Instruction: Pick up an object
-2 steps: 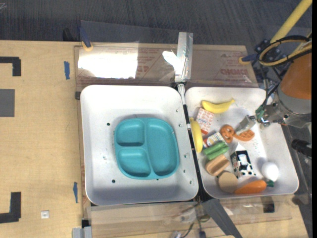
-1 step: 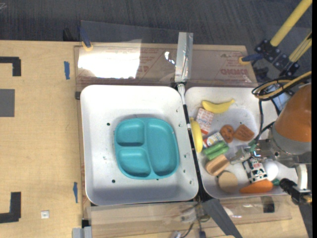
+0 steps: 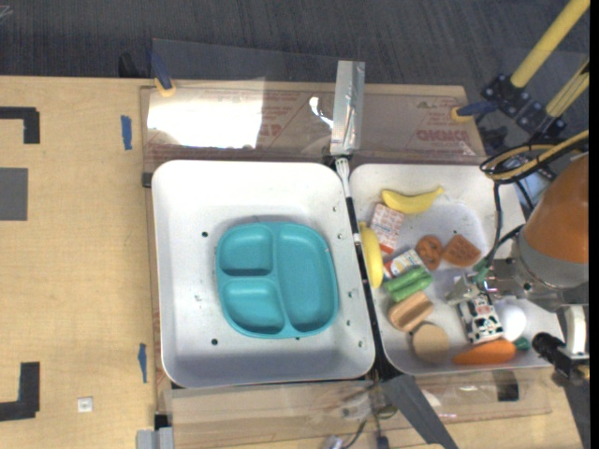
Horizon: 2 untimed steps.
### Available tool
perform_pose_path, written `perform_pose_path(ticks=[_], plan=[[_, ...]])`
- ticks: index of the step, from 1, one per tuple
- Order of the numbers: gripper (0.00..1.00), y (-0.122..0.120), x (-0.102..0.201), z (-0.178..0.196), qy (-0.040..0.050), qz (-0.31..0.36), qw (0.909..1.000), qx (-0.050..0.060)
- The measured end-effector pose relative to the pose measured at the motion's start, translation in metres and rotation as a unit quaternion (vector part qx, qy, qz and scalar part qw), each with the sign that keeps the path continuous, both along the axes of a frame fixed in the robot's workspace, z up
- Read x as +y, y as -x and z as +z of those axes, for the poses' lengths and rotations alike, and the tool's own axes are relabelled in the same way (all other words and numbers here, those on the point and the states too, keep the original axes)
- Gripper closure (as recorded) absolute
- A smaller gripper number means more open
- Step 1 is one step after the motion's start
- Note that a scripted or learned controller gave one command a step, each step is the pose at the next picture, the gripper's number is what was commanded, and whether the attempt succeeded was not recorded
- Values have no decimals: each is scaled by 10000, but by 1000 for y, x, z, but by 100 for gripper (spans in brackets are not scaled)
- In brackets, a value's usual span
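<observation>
- Nearest the camera in the right bin (image 3: 468, 221), an orange carrot (image 3: 487, 352) lies along the near wall, with a round tan piece (image 3: 430, 340) just to its left.
- The hand (image 3: 481, 318) hangs low over the near right part of this bin, just above the carrot; a small white patterned item (image 3: 485, 324) sits right under it, but whether the hand is spread or pressed together cannot be told, and nothing is clearly seen pinched in it.
- A white egg-like ball (image 3: 514, 324) lies just right of the hand.
- The arm (image 3: 562, 232), grey with its orange band, comes in from the right edge over the bin's right side.
- Left of the hand lie a brown bread-like roll (image 3: 410, 310) and a green piece (image 3: 408, 282) just beyond it.
- Farther in, two reddish-brown pieces (image 3: 445, 249) rest side by side near the bin's middle, with a small printed packet (image 3: 387, 221) to their left.
- A yellow item (image 3: 372, 255) stretches along the bin's left wall.
- At the far end a yellow banana (image 3: 410, 198) curves near the far wall.
- In the left bin (image 3: 178, 251), a teal divided plate (image 3: 278, 277) with three compartments sits at the centre.
- The wooden surface (image 3: 65, 251) spreads to the left of both bins.
</observation>
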<state>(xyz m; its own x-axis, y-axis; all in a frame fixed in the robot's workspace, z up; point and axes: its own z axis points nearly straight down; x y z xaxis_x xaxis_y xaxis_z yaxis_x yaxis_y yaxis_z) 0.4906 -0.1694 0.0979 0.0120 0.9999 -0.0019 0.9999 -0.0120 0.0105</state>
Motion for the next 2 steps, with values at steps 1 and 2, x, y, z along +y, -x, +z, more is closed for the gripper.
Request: perform_pose_path(ticks=[1,2], plan=[[100,-14,6,41,-4,625,9980,35],[100,-15,6,50,-2,624,9980,30]])
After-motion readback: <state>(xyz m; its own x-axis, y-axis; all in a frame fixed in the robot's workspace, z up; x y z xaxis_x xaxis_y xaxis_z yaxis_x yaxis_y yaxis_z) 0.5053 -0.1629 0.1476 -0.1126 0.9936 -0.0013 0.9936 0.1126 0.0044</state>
